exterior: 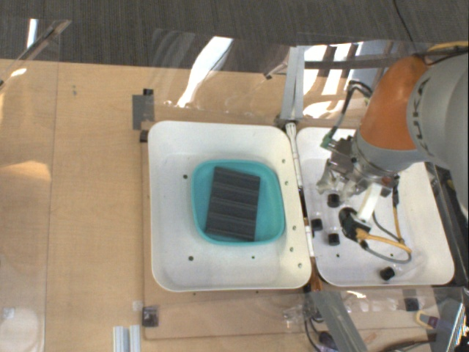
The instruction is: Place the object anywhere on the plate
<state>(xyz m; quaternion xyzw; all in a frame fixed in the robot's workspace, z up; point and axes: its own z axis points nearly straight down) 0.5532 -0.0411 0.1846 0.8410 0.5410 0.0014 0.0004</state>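
My arm is a smooth grey casing, rounded and matte, with a broad orange band wrapping the segment above the wrist. Below the band the wrist narrows to a grey flange. My claw is a compact cluster of bare metal brackets and small black fittings; finer detail is too small to tell. A thin dark cable loops along the left side of the orange band down to the claw mount. A yellow-orange cable and a black cable trail from the wrist. A small green-marked part sits on the mount.
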